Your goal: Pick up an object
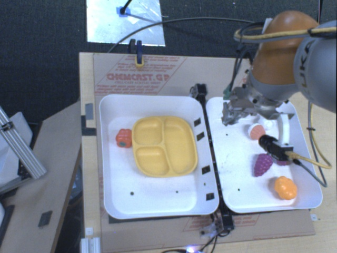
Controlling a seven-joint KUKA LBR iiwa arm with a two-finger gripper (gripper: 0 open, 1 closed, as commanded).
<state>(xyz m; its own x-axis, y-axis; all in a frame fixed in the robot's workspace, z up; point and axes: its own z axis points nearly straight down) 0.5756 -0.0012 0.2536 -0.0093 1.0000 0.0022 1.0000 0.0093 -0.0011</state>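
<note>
The gripper (231, 116) sits low at the right bin's (237, 186) far left, its state impossible to tell under the wrist, beside a half-hidden pink piece (256, 132), grapes (263, 164) slanting near-left to far-right and an orange fruit (285, 188), while the left bin (158, 196) holds a tray (163, 144) and a red toy (124, 138).

The grey arm (315, 70) above the claw (230, 117) runs off the picture's right edge, and it hides the far rim of the right-hand bin (231, 165). Just beyond the claw toward that edge, a small pink thing (256, 132) is too blurred to name.
</note>
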